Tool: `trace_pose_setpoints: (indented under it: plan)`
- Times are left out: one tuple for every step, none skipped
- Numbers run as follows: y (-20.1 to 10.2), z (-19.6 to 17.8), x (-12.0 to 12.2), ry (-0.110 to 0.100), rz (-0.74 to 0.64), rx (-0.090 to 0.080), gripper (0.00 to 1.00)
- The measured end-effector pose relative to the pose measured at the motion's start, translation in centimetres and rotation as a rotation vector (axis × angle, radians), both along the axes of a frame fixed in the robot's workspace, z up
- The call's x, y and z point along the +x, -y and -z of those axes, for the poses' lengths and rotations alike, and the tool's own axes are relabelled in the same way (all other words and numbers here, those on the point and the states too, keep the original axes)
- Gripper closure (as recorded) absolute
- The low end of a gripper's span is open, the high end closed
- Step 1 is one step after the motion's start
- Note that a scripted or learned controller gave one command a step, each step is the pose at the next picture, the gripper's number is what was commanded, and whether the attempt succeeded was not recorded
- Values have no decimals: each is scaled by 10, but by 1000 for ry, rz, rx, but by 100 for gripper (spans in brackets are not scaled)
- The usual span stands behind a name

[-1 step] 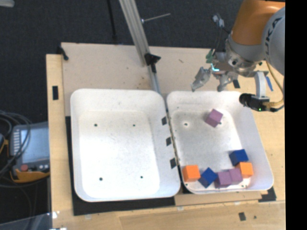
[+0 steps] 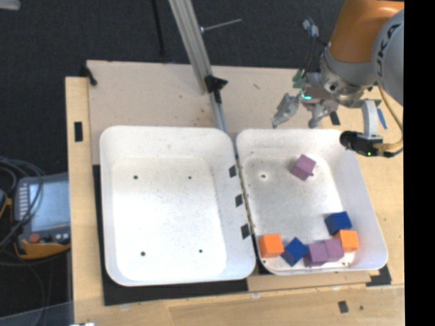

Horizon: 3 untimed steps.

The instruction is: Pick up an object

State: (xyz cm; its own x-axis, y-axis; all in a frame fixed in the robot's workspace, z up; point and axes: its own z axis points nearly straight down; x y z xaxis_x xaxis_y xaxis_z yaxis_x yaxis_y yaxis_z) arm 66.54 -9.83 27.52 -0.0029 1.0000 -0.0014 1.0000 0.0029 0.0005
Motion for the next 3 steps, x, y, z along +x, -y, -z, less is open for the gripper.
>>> trace_pose_setpoints:
  plan:
    - [0,43,-5,-4,3,-1,0]
    - [3,106,-6,-6,6,-1,0]
    - [-3,163,-12,-6,8,0,0]
